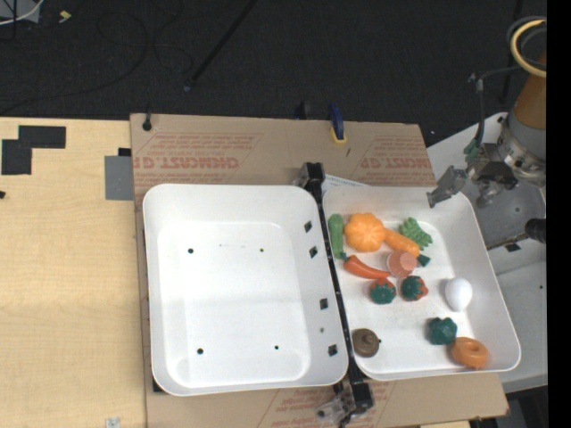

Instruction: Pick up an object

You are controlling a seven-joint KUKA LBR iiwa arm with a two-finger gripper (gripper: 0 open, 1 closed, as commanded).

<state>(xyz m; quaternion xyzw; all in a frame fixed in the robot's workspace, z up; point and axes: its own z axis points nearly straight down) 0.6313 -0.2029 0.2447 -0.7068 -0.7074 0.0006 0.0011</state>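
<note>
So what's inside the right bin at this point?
The right bin holds an orange pumpkin, green leaves, a red chili, a white egg, a brown acorn and a doughnut. Anything beneath the clustered pieces is covered.

Below and left of my pincer (475, 178), toys crowd the right bin (489, 266); farther left, the left bin (169, 239) seems open floor.

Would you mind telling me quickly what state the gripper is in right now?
Gripper: cannot be told; it sits above the far right corner of the right bin, with nothing visibly held.
</note>
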